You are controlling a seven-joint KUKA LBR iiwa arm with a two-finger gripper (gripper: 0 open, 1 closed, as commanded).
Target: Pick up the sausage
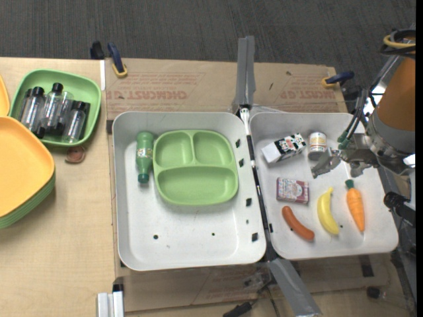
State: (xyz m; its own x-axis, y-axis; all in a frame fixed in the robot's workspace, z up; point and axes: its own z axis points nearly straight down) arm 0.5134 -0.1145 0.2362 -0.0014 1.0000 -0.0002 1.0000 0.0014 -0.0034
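Down in the right bin point(386, 243), the sausage point(298, 222) lies near the front wall, a short reddish-brown link set at a slant with its upper end toward the left. Just right of it lies a banana point(326, 211), and right of that a carrot point(355, 207) with its green top pointing toward the back. A small pink packet point(292, 190) sits just behind the sausage, close to it but apart. Farther back in the same bin are a small black-and-white carton point(283, 146) and, beside it, a small round tin point(318, 140). The arm's gripper point(337, 162) hangs over the back right part of this bin, near the tin and behind the banana and carrot, well apart from the sausage. Its two grey fingers point(322, 166) appear to be spread, with nothing between them, though their tips are hard to make out. The left bin point(125, 230) holds a green divided plate point(195, 166) with three compartments, and a green bottle point(144, 156) lies along the plate's left side. Off to the left on the bench, a green tray point(89, 94) holds several small dark-capped bottles point(53, 111), and a stack of yellow plates point(23, 170) sits at the view's left edge.
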